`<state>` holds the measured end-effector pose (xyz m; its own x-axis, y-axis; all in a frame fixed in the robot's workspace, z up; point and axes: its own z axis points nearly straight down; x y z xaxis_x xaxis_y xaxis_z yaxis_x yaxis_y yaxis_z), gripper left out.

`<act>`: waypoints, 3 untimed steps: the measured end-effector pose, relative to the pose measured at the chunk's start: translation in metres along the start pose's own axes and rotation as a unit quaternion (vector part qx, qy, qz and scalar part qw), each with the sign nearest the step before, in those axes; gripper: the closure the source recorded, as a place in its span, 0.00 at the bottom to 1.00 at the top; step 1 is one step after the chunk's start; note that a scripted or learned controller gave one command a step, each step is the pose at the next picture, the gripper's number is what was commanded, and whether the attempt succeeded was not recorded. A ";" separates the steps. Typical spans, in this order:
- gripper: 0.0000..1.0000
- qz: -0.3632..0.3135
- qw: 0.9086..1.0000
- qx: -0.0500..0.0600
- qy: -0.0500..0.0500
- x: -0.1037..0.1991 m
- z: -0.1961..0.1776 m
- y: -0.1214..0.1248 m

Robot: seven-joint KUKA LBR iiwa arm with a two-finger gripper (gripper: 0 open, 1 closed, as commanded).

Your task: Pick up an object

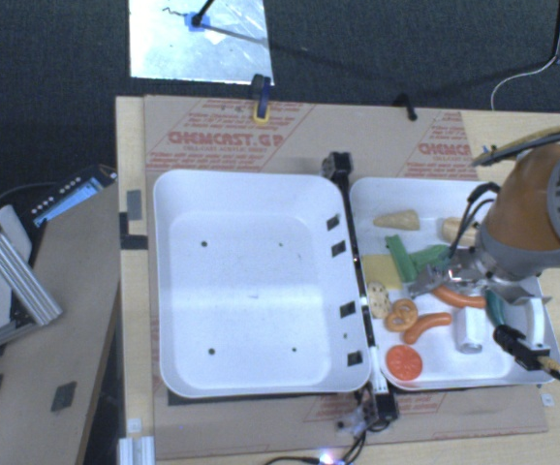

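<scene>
Glossy white right bin [425, 194] (shallow): pincer [445, 277] over green plastic piece [418, 260], finger spread unclear, perhaps touching.

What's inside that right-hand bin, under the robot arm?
The right bin holds toy food: a tomato slice, sausages, a pretzel, dice, a green piece. The arm covers the bin's right side.

The bench [290, 119] wears a cardboard sheet printed in red letters, and the left bin [251, 279] sits on it with only small dark specks on its floor. A black clip [337, 165] stands at the bins' shared top corner. A yellow-and-blue clamp [261, 100] grips the cardboard's far edge, just below a shiny foil square [200, 25] on the dark carpet [47, 66].
</scene>
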<state>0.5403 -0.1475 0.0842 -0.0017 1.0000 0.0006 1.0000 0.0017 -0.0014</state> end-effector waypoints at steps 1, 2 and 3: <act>0.00 -0.004 1.000 -0.002 0.001 0.056 0.000 0.013; 0.00 0.000 1.000 0.000 0.000 0.062 0.000 -0.021; 1.00 0.000 1.000 -0.002 0.000 0.062 -0.011 -0.019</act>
<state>0.5215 -0.0858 0.0951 -0.0023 1.0000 0.0000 1.0000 0.0023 0.0031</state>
